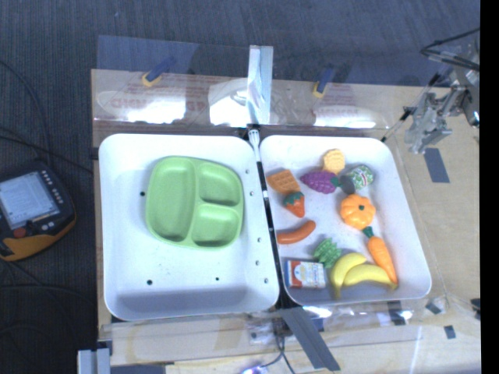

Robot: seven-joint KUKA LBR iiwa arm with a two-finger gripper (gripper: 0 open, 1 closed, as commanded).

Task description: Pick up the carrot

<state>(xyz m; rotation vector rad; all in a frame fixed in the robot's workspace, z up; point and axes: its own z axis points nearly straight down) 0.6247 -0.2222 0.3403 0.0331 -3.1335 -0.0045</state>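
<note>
**Parked off the bins, carrot untouched**

My gripper (427, 131) hangs at the upper right of the view, above the bare bench just beyond the far right corner of the right bin (408, 209). From this angle it is a small metallic tangle, and I cannot tell whether it is released or clenched; nothing shows in it.

The carrot (381, 258) lies well apart from me, in the right bin's near right part, orange body pointing toward the near edge. Its green top sits just below the small pumpkin (357, 210), and its lower end lies just beside the bananas (359, 272).

Further left are a sausage (296, 231), a strawberry (294, 202) and a small box (306, 273).

The left bin (125, 287) holds a green divided plate (195, 202).
</note>
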